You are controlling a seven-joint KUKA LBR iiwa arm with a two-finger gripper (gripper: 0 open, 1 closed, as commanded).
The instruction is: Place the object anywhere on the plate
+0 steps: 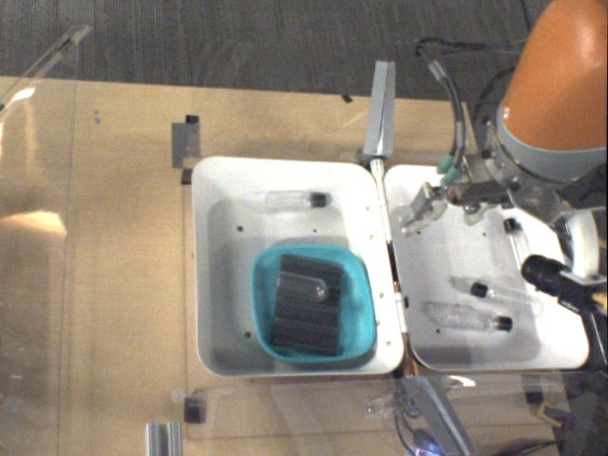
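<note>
Camera view. The teal square plastic plate (359, 293) sits in the left white bin (217, 255), at lower centre of the frame, and already carries a dark ribbed rectangular block (306, 304). The two-finger gripper (423, 205) hovers at the upper left of the right white bin (560, 350); whether its fingers are spread or pressed together cannot be told. Clear plastic vials (470, 316) lie below and right of it. Judged step: approaching a pick; next, descend onto a vial.

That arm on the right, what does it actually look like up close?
The arm has a big rounded orange shell above a grey band. Black cables and a grey hose loop beside it, with a small green fitting. Its metal pincer is silvery grey.
</note>
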